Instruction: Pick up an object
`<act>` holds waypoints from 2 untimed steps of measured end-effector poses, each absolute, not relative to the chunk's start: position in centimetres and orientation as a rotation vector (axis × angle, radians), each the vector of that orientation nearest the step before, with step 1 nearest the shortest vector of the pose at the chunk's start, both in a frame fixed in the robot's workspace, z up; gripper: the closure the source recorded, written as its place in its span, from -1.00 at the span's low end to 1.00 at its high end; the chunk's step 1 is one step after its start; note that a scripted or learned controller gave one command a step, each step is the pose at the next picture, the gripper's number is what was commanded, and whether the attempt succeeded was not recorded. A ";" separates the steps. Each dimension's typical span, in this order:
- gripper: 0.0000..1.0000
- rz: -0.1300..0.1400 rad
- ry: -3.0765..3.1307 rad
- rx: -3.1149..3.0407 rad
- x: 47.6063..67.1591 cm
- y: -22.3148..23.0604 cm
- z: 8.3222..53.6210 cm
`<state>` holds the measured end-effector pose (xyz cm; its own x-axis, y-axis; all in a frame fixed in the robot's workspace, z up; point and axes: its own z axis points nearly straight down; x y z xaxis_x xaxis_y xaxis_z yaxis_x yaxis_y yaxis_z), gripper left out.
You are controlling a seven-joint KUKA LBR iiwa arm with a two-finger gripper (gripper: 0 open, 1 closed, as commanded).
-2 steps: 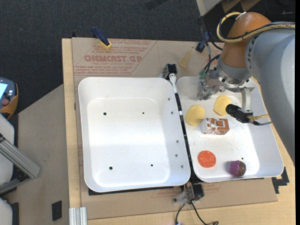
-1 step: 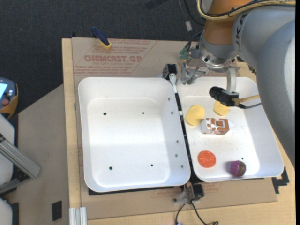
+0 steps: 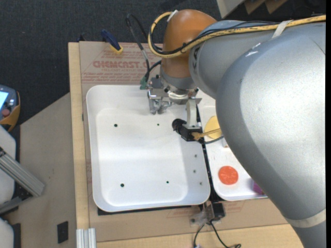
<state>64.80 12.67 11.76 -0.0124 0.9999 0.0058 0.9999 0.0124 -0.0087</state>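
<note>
My claw (image 3: 156, 106) hangs low over the upper edge of the left bin (image 3: 103, 190), whether clenched or released I cannot tell, while the orange object (image 3: 228, 175) (a likely target) waits in the right bin (image 3: 232, 194), lower right.

Dark carpet floor (image 3: 41, 25) around a cardboard-topped bench (image 3: 83, 138).
Printed red lettering (image 3: 115, 64) on the cardboard at the far edge, a blue clamp (image 3: 111, 40) at the far corner, grey metal rail (image 3: 18, 169) at left, even light.
</note>
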 end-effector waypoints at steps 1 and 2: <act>1.00 -0.022 -2.235 -2.216 66.8 19.2 22.6; 1.00 -0.007 -2.227 -2.218 66.6 22.7 23.9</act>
<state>66.65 22.70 23.92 -0.0039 1.0000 0.0021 1.0000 0.0038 0.0045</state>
